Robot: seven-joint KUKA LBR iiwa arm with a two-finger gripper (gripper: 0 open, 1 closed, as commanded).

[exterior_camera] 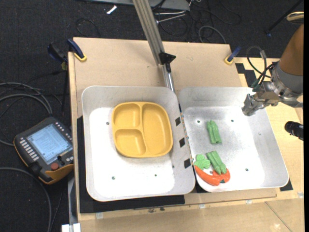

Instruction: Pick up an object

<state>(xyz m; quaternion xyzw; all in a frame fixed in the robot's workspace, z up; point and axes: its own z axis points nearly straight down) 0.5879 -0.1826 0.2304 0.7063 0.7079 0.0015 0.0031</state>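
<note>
Green toy vegetable [213, 132] lying lengthwise up-down in right bin [260, 144], claw [251, 105] state unclear

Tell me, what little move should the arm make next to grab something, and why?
Probably swing the tool left and down toward the lone green toy. The tool hangs over the right bin's upper right corner, away from every object. That green piece lies by itself in the bin, while the orange and green toys crowd the near-left corner.

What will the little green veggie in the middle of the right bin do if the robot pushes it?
The green veggie looks small and light, so it would probably slide on the smooth bin floor. Its long rounded shape suggests it might roll sideways.
</note>
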